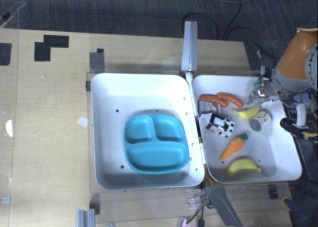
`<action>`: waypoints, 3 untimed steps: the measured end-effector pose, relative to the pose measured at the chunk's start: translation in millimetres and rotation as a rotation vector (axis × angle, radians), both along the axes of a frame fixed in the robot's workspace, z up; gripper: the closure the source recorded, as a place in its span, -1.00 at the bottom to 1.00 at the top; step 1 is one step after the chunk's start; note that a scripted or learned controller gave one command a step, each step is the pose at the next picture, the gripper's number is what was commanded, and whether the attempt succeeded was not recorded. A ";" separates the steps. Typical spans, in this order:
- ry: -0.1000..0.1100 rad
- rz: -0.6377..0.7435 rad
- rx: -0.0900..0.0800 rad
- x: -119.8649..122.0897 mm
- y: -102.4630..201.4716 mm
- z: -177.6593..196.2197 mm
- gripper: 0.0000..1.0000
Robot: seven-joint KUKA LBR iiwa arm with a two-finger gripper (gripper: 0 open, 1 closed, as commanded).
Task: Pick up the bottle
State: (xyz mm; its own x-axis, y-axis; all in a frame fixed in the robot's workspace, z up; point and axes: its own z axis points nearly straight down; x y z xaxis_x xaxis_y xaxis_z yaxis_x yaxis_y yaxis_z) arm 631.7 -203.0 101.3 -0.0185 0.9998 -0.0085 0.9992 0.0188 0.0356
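In the right bin point(288, 171), a small black-and-white labelled object that looks like the bottle point(219, 123) lies on its side near the left wall. The gripper point(260, 92) hangs over the bin's far right corner, under the grey wrist and orange band point(297, 54). It is well to the right of the bottle and apart from it. Nothing shows between its fingers.
Also in the right bin are two sausages point(224, 100), a carrot point(232, 147), a banana point(244, 166) at the front, another banana point(247, 113) and a grey round piece point(256, 124). The left bin point(107, 121) holds a blue divided tray point(156, 142).
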 end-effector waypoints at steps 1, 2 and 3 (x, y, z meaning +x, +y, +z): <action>-0.008 0.003 -0.002 2.8 1.0 13.1 1.00; 0.026 -0.130 0.007 38.6 -1.6 228.1 1.00; 0.027 -0.130 0.007 38.5 -1.4 227.6 -1.00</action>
